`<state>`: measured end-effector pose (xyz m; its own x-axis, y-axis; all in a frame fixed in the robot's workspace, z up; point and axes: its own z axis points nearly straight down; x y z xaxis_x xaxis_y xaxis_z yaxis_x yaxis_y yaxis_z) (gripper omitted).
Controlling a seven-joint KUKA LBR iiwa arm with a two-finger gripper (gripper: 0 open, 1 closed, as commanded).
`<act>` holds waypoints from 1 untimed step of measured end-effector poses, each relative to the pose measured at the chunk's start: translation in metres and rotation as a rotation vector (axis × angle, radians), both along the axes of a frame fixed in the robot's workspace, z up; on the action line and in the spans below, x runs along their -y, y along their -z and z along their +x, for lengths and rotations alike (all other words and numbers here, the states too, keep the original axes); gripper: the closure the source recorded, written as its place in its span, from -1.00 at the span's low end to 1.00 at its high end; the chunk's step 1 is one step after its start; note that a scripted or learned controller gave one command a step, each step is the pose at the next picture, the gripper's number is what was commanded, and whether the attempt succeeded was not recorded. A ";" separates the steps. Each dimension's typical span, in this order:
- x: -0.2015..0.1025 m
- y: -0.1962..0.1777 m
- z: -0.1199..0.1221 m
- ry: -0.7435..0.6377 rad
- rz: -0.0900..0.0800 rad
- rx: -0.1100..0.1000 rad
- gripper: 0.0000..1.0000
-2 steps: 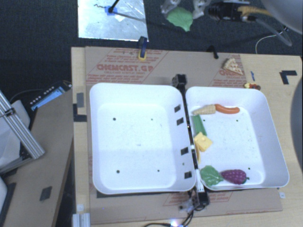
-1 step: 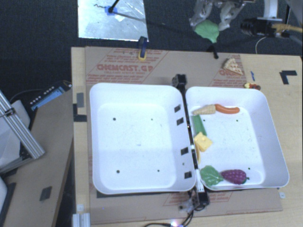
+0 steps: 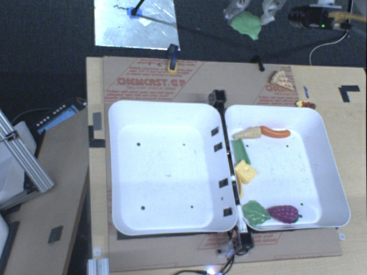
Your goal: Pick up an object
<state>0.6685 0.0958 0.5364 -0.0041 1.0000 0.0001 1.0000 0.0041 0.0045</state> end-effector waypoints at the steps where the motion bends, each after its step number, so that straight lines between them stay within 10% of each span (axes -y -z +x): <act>1: 0.088 0.048 0.000 0.011 -0.003 -0.007 1.00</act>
<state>0.6682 0.0078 0.4888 0.0069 1.0000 -0.0025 1.0000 -0.0069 -0.0022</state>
